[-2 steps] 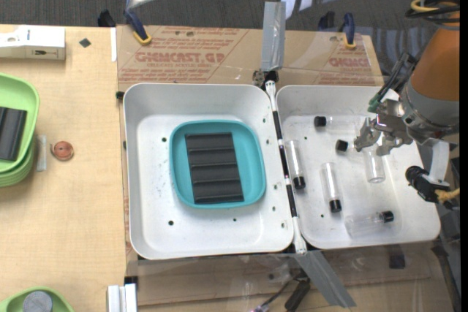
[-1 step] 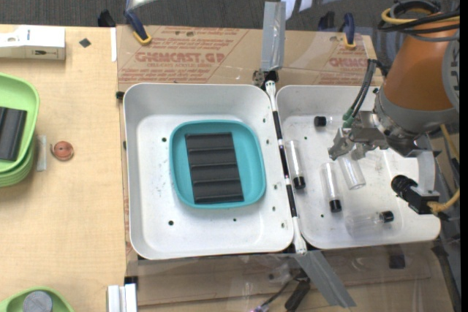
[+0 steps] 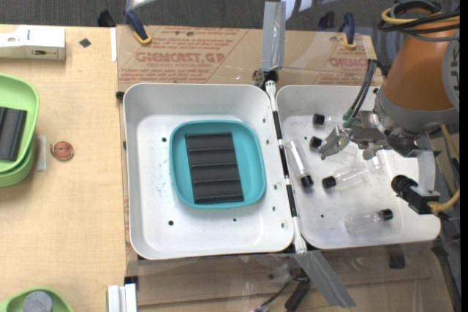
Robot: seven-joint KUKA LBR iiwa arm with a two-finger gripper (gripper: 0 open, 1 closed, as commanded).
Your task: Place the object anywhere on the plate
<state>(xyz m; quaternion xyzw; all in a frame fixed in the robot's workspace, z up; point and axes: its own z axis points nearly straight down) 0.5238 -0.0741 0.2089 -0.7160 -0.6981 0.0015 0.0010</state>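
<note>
While the claw [image 3: 338,143] hangs over the right bin [image 3: 409,230], its fingers stand apart with nothing visible between them. Several clear vials with black caps lie scattered in that bin, one vial [image 3: 297,163] just below the claw near the left wall. A teal plate [image 3: 254,157] sits in the left bin [image 3: 146,179], bearing a black ridged insert [image 3: 213,166].

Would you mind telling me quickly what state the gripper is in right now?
Gripper: low over the right bin among the clear vials; whether it grips anything cannot be told.
</note>
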